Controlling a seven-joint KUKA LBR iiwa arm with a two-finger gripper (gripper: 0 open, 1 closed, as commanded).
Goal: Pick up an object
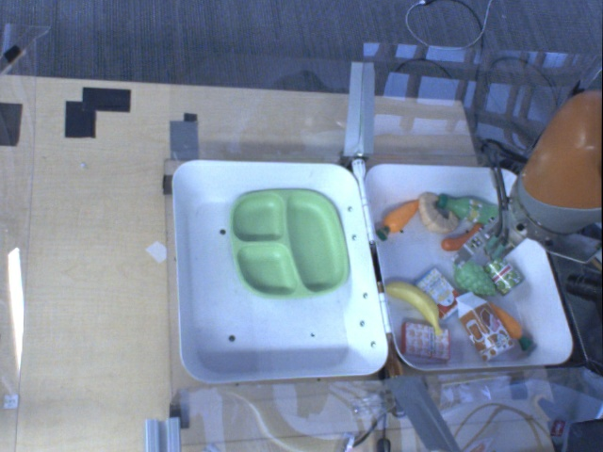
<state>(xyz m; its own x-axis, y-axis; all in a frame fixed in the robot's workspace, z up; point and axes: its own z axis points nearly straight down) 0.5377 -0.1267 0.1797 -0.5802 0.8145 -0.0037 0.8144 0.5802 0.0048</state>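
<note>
Closest to you, along the bottom edge, loose grey cables and metal brackets [415, 412] lie on the pale wooden bench [85, 281], which carries black tape marks at its far left and meets a dark blue-grey carpeted floor [236, 17] beyond. On the bench you have two shallow white bins side by side. Your left white bin [203, 347] holds a light green plastic plate with three compartments [287, 241], lying flat near its middle. Your right white bin [556, 342] is crowded: a yellow banana [415, 299] near its front left, a pink-red printed packet [426, 340] just in front of it, an orange and white carton [485, 330] beside that, a small grey-white packet [436, 283], an orange toy carrot [400, 216] at the back left, a tan round bun-like piece [435, 211] next to it, and a leafy green toy vegetable [476, 278]. The grey arm with its orange band [565, 163] reaches in from the right, and its gripper [495, 243] sits low among the items just above the green vegetable; you cannot tell how its fingers stand, nor whether anything is caught between them.
</note>
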